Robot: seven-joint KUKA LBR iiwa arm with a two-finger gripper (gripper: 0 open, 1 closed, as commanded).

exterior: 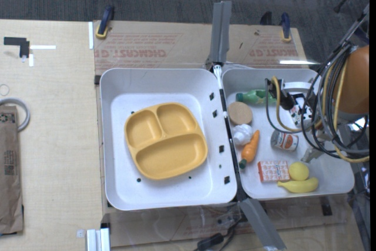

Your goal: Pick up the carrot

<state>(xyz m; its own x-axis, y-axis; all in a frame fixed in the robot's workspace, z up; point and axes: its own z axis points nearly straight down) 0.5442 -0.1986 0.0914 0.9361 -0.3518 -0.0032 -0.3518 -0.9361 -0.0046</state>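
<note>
From my remote station, I see the carrot [251,147] lying in the right bin [341,185], just beside a white object [241,136] near the divider. The end effector [310,154] hangs over that bin, apart from the carrot; I cannot tell its opening.

Robotics lab: clamped cardboard [194,44], two white bins [108,126], cabled robot arm [352,79].

Orange-banded arm [356,80], looping yellow and black cables [329,109]
</note>
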